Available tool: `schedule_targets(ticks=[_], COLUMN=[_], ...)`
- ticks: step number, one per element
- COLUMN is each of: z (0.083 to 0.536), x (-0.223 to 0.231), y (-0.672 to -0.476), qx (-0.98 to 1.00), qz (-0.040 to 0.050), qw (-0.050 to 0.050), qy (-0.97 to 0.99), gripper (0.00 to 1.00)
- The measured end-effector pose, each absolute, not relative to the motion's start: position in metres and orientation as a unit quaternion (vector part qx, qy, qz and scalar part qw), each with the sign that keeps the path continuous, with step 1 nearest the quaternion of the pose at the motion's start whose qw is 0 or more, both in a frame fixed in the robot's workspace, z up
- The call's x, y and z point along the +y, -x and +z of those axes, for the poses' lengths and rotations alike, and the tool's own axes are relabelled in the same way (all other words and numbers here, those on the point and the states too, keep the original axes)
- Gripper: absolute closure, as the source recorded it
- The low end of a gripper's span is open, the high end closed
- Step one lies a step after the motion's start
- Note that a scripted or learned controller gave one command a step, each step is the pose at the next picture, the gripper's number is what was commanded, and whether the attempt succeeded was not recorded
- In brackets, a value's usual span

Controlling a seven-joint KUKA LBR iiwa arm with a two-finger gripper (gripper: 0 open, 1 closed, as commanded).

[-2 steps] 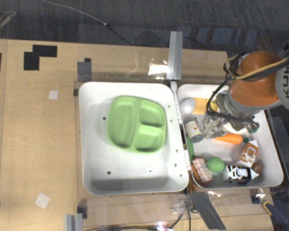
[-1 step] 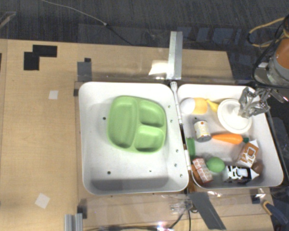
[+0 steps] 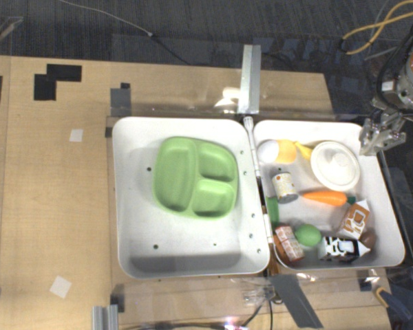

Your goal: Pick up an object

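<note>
At the right edge of the frame the gripper (image 3: 380,136) hangs over the upper right corner of the right bin (image 3: 392,232), and I cannot tell how it is set. Nothing looks caught in it. Just left of it in the bin sits a round white lid (image 3: 335,164), with a carrot (image 3: 324,198) below that. Further left are a small can (image 3: 284,186) and a yellow toy (image 3: 289,150) (hard to make out). A green ball (image 3: 307,236) lies near the bottom. The left bin (image 3: 134,246) holds a green divided plate (image 3: 195,177).
</note>
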State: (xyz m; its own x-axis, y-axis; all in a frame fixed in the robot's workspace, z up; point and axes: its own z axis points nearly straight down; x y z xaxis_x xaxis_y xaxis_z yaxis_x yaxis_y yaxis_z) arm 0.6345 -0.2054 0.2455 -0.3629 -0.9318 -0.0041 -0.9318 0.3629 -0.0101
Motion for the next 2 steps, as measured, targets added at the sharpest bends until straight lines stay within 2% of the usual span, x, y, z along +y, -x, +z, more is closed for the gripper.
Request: schedule_targets(ticks=[2], z=[0.271], x=[-0.202], y=[-0.639], qx=[0.826], qz=[-0.0065], qw=[0.013], qy=[0.563], gripper=[1.00])
